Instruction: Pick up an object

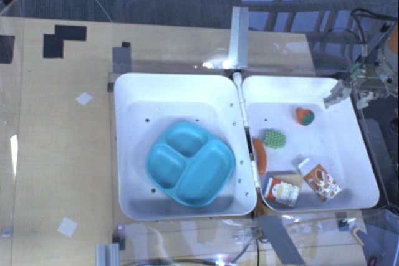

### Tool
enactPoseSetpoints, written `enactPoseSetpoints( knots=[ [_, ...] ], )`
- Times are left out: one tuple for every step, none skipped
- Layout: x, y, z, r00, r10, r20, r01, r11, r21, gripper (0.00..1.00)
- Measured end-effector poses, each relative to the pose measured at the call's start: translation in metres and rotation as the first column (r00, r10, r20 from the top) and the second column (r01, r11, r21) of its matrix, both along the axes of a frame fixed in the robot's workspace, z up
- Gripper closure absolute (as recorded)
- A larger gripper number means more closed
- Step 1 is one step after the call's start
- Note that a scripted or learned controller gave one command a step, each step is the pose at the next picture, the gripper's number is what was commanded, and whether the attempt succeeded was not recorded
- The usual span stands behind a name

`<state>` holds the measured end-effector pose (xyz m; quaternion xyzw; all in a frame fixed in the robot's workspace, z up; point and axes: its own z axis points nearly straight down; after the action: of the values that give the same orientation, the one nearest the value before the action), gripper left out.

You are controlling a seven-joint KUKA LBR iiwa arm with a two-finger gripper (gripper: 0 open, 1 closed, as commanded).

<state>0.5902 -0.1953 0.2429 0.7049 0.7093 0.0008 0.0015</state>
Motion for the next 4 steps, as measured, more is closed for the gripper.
enactPoseSetpoints(
  knots=[
    [-0.010,-0.010,-0.006,0.983,0.185,0.001,-0.185,0.983,-0.001,0.00],
    [0.042,0.013,-0.132,0.960,-0.281,-0.001,0.281,0.960,0.001,0.00],
    [0.028,0.037,-0.156,0.976,-0.220,0.003,0.220,0.976,0.001,0.00],
    [0.031,0.037,-0.142,0.977,-0.215,0.011,0.215,0.977,0.000,1.00]
  ],
)
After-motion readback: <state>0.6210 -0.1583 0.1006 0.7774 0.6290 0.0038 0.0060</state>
